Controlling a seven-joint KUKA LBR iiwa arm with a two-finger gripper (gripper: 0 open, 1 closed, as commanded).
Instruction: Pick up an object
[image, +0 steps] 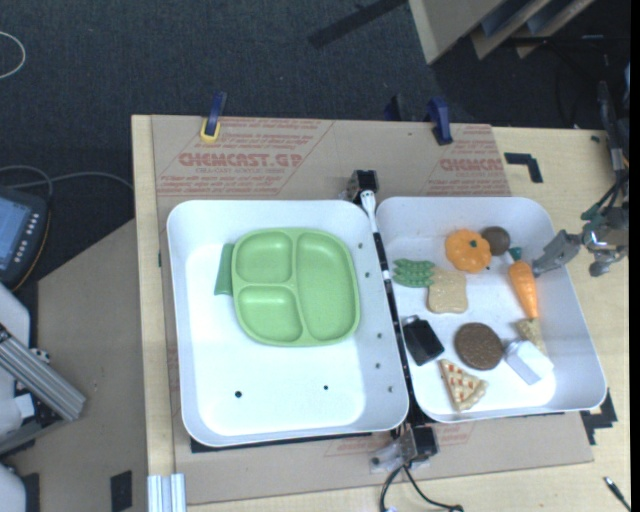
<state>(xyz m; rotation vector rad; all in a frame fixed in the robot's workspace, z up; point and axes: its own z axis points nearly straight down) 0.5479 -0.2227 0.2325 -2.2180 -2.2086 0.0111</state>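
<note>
The right bin (570, 330) holds several toy foods: an orange fruit (467, 250), a small brown ball (496, 239), a carrot (523, 288), a green pea pod (413, 270), a slice of toast (448, 292), a black block (422, 340), a round brown cookie (479, 346), a pizza slice (461, 384) and a white and blue piece (524, 361). My gripper (578, 255) hangs at the right bin's right rim, just right of the carrot's top. Nothing is seen held in it.
The left bin (200, 350) carries a green divided plate (296, 285) in its upper half. Both bins rest on a brown cardboard sheet (260, 155) clamped at the back. Cables and grey gear lie off the bench at the left.
</note>
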